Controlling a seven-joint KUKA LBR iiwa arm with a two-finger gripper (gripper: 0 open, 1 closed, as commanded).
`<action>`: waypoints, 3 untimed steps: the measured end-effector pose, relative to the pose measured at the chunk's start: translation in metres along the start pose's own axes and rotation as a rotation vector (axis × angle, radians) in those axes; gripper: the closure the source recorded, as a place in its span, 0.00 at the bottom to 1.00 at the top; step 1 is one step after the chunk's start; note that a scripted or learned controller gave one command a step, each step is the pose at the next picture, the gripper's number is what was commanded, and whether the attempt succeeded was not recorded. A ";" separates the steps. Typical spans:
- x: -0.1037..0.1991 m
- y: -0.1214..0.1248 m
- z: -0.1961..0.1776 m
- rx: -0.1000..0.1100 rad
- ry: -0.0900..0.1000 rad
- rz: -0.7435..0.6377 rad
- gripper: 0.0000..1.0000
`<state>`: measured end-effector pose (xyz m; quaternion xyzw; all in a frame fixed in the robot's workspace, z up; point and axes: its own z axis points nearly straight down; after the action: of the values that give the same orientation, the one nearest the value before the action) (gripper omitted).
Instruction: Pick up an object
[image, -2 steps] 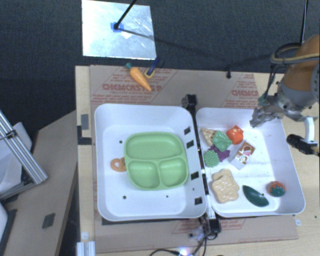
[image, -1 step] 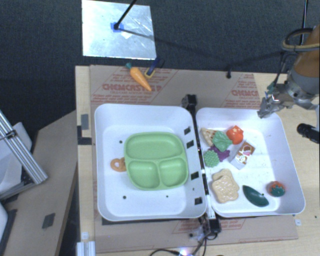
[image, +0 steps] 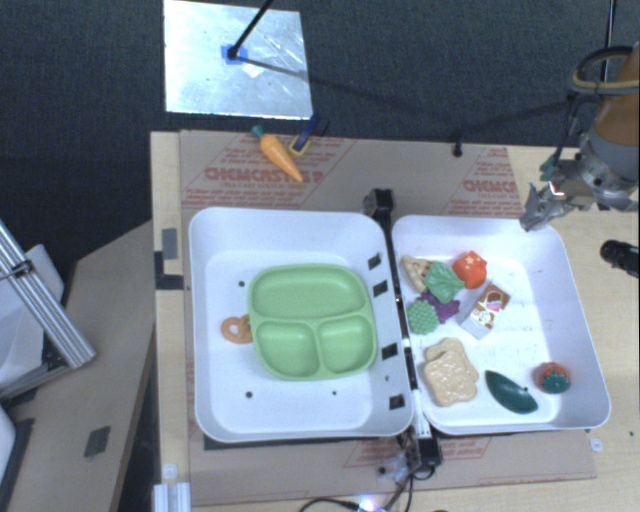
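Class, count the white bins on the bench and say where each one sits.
2. The left bin holds a green tray and a pretzel. The right bin touches its side and holds the small toys. Neither is hidden.

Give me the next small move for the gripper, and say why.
Probably move the gripper left and down over the red block. It hangs at the far right corner of the right bin, holding nothing, and that block is the nearest item.
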<state>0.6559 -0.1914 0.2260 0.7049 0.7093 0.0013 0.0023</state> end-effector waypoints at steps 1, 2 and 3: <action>0.046 -0.022 0.009 0.005 0.003 -0.002 1.00; 0.096 -0.042 0.001 0.004 0.003 -0.002 1.00; 0.142 -0.071 -0.009 0.005 0.004 -0.003 1.00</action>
<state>0.5839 -0.0493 0.2340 0.7039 0.7103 0.0008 -0.0010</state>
